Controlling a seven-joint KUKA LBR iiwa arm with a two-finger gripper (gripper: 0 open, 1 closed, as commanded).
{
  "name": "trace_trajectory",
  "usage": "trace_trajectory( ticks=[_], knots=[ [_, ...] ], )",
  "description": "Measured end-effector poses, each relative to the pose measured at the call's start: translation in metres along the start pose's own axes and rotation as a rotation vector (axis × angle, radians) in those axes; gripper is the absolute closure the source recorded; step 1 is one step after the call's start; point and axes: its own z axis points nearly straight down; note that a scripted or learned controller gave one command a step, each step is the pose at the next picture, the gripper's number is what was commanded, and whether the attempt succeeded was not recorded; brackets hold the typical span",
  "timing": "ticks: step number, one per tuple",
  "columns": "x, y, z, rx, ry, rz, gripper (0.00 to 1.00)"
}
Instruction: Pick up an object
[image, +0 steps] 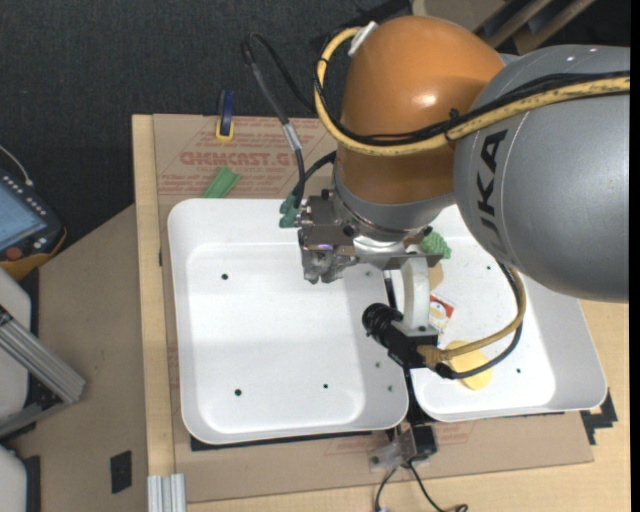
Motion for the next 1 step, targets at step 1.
trace_trajectory(
  ticks=[1],
  knots=[
    [-0.1021, -0.0224, 0.0045, -0.001, -0.003, 0.017, 1.0]
  ],
)
